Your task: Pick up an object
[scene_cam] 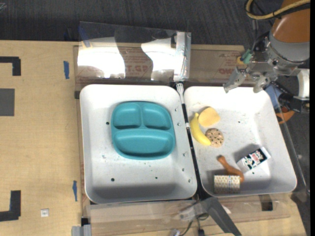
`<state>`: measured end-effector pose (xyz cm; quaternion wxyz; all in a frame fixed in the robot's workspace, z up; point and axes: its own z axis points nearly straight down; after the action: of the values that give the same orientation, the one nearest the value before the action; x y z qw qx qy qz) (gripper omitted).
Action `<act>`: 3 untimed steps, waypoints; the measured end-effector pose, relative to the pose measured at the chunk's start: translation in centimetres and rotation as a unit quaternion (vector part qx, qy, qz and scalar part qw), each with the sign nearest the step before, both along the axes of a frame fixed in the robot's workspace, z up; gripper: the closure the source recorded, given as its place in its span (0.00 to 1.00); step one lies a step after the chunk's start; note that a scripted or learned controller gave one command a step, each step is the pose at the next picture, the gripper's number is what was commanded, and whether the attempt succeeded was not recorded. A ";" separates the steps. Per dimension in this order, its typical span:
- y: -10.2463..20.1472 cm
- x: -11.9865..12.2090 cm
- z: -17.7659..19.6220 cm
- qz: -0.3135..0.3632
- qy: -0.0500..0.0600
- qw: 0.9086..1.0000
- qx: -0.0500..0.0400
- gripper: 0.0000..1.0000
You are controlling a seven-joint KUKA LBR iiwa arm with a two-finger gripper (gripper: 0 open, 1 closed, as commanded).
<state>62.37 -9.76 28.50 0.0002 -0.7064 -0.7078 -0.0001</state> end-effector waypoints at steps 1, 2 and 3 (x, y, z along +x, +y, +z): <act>0.8 -1.9 -18.4 0.019 0.007 1.000 0.001 0.00; -2.8 -12.3 -19.7 0.008 -0.003 1.000 -0.002 0.00; -2.7 -12.0 -18.5 0.009 -0.007 1.000 -0.002 1.00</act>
<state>50.32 -12.48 9.95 -0.0063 -0.7001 -0.7140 -0.0033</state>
